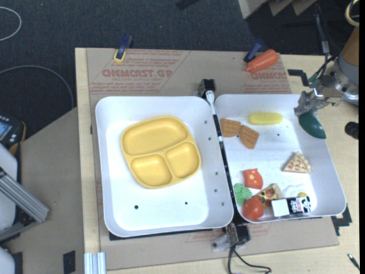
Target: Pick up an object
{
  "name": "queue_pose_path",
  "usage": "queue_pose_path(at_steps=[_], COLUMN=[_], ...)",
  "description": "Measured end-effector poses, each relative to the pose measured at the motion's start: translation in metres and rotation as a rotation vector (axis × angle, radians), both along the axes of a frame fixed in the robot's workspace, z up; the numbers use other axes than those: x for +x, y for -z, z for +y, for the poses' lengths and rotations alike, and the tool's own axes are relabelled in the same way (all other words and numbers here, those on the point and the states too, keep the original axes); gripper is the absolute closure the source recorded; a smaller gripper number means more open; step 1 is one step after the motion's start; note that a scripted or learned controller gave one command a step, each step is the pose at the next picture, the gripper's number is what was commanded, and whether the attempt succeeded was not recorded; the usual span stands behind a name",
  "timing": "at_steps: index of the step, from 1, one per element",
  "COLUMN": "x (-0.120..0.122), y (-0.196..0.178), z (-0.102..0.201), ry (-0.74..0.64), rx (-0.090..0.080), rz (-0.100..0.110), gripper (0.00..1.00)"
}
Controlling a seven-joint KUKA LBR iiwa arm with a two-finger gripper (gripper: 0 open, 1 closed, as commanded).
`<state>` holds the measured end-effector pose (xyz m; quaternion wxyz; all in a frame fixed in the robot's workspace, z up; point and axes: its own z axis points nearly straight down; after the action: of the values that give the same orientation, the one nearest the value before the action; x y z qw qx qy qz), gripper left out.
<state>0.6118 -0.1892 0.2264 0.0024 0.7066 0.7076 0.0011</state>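
Nearest edge: a cluster of small toys sits at the 5 o'clock corner of the right bin (336, 178), including a red tomato (253, 209), a green leaf (242, 193) and a black-and-white box (290, 206).
Right bin, middle: a red pepper piece (252, 178) lies just above that cluster; a pizza slice (297, 164) lies apart toward 3 o'clock.
Right bin, far side: two brown crackers (239, 132) touch each other near 11 o'clock; a yellow oblong (265, 118) lies just beside them toward 12 o'clock.
Left bin: the left bin (111, 164) holds a yellow divided plate (161, 151), set toward its far half.
Bench: an orange carrot (263, 60) rests on the bench beyond the right bin.
Claw: the gripper (308, 103) hangs at 2 o'clock over the right bin's far right edge, fingers closed on the top of a dark green object (313, 125) that dangles below them.
Progress: the green object looks grasped and partly lifted; I judge the pick mostly done, with only a clear raise left, though its lower end may touch the bin.
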Motion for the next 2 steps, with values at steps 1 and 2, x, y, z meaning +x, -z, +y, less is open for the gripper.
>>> queue_pose_path(at_steps=[1,2], x=[-0.032,-0.057], y=[-0.008,0.007], z=[0.045,0.091], ry=[-0.002,-0.003], rx=[0.004,0.005], rz=[0.007,0.01], gripper=[1.0,1.0])
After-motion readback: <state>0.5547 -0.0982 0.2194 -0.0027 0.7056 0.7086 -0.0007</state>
